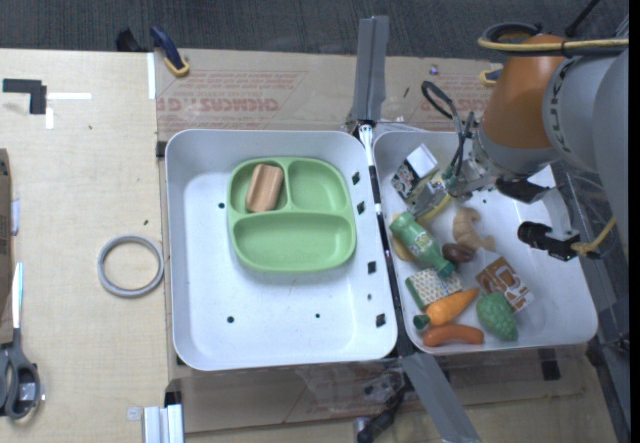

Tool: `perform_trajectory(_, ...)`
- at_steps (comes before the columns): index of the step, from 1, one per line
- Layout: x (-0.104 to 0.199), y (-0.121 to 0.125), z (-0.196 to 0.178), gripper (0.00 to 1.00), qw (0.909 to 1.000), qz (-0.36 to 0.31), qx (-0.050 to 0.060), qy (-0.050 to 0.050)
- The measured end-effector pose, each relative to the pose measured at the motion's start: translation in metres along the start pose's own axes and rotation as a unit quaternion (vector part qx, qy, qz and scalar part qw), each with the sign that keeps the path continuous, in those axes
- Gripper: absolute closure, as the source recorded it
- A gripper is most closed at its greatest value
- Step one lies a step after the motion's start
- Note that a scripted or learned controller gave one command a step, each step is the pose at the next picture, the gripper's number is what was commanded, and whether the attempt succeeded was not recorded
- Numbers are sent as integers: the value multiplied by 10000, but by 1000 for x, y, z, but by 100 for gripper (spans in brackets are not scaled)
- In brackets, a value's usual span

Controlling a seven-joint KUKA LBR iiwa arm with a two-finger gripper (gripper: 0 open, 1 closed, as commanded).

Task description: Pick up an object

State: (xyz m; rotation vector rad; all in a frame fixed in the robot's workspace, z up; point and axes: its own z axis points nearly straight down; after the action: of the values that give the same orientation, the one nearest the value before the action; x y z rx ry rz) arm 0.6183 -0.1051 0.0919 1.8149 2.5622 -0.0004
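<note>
My gripper [428, 189] hangs low over the back left part of the right bin [560, 329], at the end of the grey arm with its orange band [520, 101]. Just in front of it lies a green bottle [420, 241] with a yellow piece [400, 249] beside it. A beige lump [467, 224] and a small dark brown object [458, 253] lie to the gripper's right. Nearer the front are a checked packet [432, 286], a carrot [450, 306], a red-orange sausage [452, 334], a green knobbly fruit [497, 316] and a brown-and-white packet [503, 283].
The left bin [200, 311] holds a green divided plate [300, 251] with a tan bread roll [264, 187] in its back left section. On the bench at left lie a grey tape ring [131, 264] and scissors [18, 371]. A black cable fitting [545, 236] juts over the right bin.
</note>
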Motion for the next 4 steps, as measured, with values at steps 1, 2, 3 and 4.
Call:
perform_trajectory(1, -1, 0, -9, 100, 10000, 7, 1, -3)
perform_trajectory(2, 23, 22, -100, 100, 10000, -4, 1, -2)
perform_trajectory(3, 23, 22, -100, 0, 10000, -2, 6, 0)
perform_trajectory(4, -11, -34, -45, 0, 9999, 115, 17, 6)
